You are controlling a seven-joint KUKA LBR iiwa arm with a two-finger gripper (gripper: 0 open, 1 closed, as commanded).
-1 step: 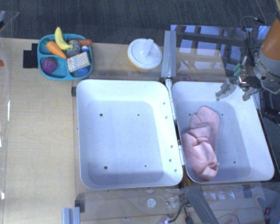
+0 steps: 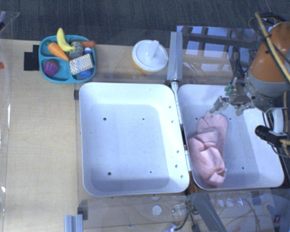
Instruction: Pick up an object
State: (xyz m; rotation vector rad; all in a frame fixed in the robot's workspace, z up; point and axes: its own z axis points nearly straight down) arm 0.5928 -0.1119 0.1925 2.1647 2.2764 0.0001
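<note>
Standing side by side on the pale wooden bench (image 2: 38, 144), the two shallow white plastic bins fill the middle: the left bin (image 2: 128, 139) lies well to the pincer's left, and the right bin (image 2: 261, 158) sits under the pincer itself. The grey arm with its orange band (image 2: 273, 47) reaches in above and to the right of the pincer. A soft pink crumpled cloth bundle (image 2: 210, 151) lies lengthwise in the right bin against its left wall, its upper end just below and left of the pincer. The pincer (image 2: 227, 103) hangs over the top of that bin with its fingers spread, one tip close to the bundle's upper end, nothing between them. Far to the left sits a blue divided toy plate (image 2: 66, 59) with plastic food, and nearer, up and left, a round white lidded cup (image 2: 150, 56).
</note>
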